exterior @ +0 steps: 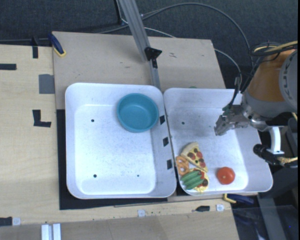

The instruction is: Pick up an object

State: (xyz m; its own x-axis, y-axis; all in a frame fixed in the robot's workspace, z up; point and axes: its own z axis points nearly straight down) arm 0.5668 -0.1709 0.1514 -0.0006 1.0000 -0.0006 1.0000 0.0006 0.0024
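The gripper [221,129] hangs over the right bin [190,109], near that bin's right edge and about midway between its far and near edges. Its fingers point down and to the left toward the bare white floor of the bin, but they read as one dark grey mass, so I cannot tell how far apart they stand; nothing is seen between them. Behind the gripper the arm [270,91] leads off to the right, with its orange band just above the wrist and cables looping over it.

In the right bin's near part lie two things. A small red tomato [226,175] sits near the near right corner, apart from the gripper and closer to the bin's near edge. A toy pizza slice [192,168], with red, green and yellow toppings, lies by the bin's near left corner, just beside the wall shared with the other bin.

The left bin [90,159] holds a blue bowl [137,112], upright, at its far right corner.

Both bins rest side by side on the bench [20,99].
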